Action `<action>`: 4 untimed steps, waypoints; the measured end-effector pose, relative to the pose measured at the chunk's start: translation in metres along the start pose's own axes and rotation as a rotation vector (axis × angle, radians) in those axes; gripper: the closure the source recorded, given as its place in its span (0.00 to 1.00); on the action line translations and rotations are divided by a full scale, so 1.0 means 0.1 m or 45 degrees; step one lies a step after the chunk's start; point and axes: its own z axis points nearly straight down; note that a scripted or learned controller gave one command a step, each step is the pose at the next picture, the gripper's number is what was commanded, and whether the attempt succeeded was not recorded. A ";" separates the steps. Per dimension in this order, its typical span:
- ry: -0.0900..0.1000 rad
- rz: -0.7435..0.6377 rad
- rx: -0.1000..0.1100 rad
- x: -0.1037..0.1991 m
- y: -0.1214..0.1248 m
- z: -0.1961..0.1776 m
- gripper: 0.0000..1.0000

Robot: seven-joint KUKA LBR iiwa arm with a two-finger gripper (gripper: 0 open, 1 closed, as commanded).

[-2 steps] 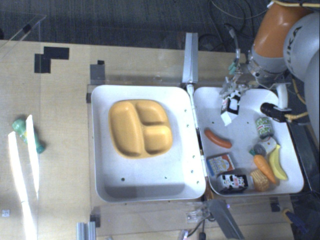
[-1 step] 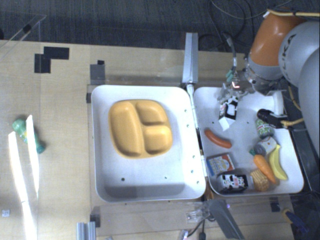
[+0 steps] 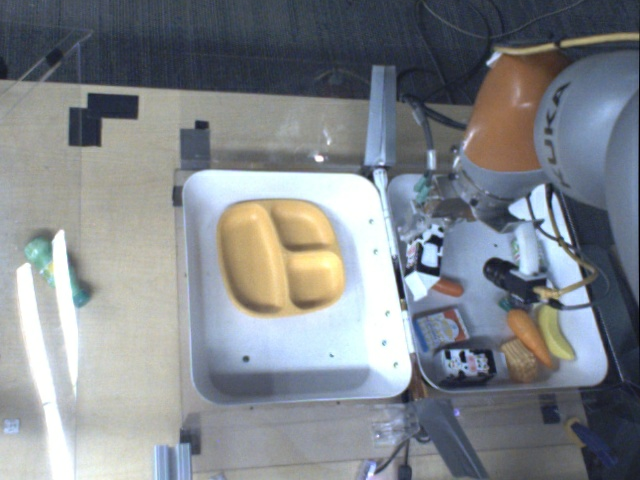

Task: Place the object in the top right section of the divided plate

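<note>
The left bin [image 3: 290,368] held a yellow divided plate [image 3: 283,254] with bare white floor around it, widest along the near side, and open room above. The right bin [image 3: 592,368] was crowded: a carrot [image 3: 530,338], a banana [image 3: 556,332], a small box [image 3: 441,327] and a dark can [image 3: 468,364] lay close together, and the arm [image 3: 540,118] hung over its far end.

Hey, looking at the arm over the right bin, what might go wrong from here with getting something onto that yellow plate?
1. The right bin is crowded: carrot, banana and cracker touch, so the pincer may grab or knock a neighbour.
2. The divided plate has small sections beside each other; a drop could land in the wrong one.
</note>
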 end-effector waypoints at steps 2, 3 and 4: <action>0.001 -0.278 -0.001 1.23 -0.06 -0.32 1.00; 0.001 -0.277 -0.001 1.22 -0.06 -0.32 0.00; 0.000 0.158 -0.003 1.29 -0.09 -1.67 0.00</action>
